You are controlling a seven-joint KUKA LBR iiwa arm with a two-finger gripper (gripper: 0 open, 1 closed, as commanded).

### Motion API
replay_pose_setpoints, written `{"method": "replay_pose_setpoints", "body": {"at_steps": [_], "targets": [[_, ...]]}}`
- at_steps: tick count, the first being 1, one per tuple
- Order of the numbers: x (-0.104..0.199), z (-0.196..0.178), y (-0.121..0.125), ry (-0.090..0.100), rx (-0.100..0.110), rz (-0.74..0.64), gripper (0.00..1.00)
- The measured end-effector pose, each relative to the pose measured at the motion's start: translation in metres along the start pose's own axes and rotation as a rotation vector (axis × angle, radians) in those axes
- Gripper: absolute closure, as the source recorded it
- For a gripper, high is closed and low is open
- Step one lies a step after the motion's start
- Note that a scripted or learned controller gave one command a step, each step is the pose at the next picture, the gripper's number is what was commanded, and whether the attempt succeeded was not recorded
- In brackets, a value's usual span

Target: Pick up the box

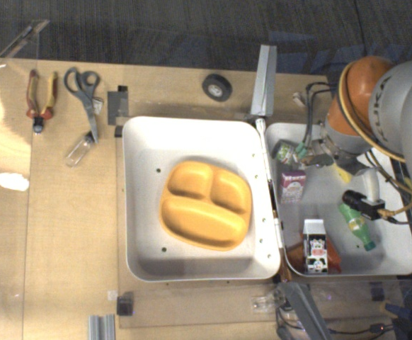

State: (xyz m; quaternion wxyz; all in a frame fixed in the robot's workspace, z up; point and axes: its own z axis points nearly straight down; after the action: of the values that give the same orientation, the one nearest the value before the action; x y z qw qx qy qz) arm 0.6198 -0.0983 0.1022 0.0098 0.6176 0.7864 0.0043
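A small purple box [293, 185] stands in the right bin [404, 261], near its left wall. A white carton with a black-and-red print [315, 246] lies at that bin's front edge. My gripper [313, 156] hangs over the back left part of the right bin, just right of a crumpled green and silver packet [285, 151] and a little behind and right of the purple box. Nothing shows between the gripper and either box. The arm's grey body and orange band [355, 98] cover the bin's back right corner.
A green bottle [359, 227] lies in the right bin's middle right. A large yellow bread-shaped object [206, 204] lies in the left bin [142, 253]. Scissors [86, 98], pliers [39, 98] and a tape roll [216, 86] lie on the bench behind.
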Motion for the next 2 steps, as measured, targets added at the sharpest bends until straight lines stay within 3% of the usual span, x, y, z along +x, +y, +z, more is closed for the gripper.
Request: {"method": "replay_pose_setpoints", "body": {"at_steps": [1,2], "targets": [[0.091,-0.150,-0.033,0.009,0.009,-0.214,1.00],[0.068,-0.084,-0.031,0.012,0.011,-0.424,1.00]]}}
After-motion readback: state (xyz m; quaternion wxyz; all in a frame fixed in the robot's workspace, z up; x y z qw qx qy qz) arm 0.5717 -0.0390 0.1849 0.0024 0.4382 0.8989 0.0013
